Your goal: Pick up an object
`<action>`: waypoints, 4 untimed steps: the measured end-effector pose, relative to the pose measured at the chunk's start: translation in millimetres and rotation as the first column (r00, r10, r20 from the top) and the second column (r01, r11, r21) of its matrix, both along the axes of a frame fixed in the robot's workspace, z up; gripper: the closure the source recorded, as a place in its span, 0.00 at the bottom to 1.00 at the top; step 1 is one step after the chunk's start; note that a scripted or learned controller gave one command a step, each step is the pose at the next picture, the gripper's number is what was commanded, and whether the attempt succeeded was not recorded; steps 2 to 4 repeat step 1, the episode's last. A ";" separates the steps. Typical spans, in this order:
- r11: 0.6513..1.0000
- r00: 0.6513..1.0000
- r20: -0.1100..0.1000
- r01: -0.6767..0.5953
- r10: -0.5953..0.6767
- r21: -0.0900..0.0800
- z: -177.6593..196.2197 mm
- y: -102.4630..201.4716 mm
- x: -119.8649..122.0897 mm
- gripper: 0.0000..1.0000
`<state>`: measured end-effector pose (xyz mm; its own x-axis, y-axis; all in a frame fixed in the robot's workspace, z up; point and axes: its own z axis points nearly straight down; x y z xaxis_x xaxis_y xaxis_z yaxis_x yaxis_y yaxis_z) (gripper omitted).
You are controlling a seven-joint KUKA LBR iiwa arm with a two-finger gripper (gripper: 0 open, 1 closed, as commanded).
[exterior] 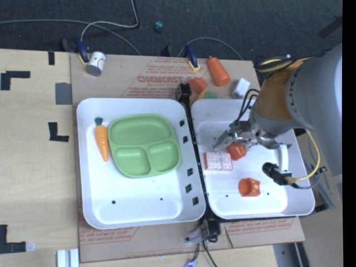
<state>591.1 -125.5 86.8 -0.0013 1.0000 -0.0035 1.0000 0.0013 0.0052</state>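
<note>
Gripper (pixel 236 141) low in right bin (pixel 295 204), right of centre — on red block (pixel 237 151); grip state unclear, cannot tell; lift not yet done.

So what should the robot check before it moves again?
1. Gripper over the right bin: ok.
2. Small red object at the gripper: ok.
3. Object really between the fingers: cannot tell.
4. Pink pack close beside it, might get bumped: not ok.
5. Other red piece apart from the gripper: ok.
6. Toy carrot and green plate in the left bin, out of the way: ok.
</note>
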 end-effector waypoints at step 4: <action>1.000 1.000 0.001 -0.001 0.001 0.000 9.9 0.3 0.5 1.00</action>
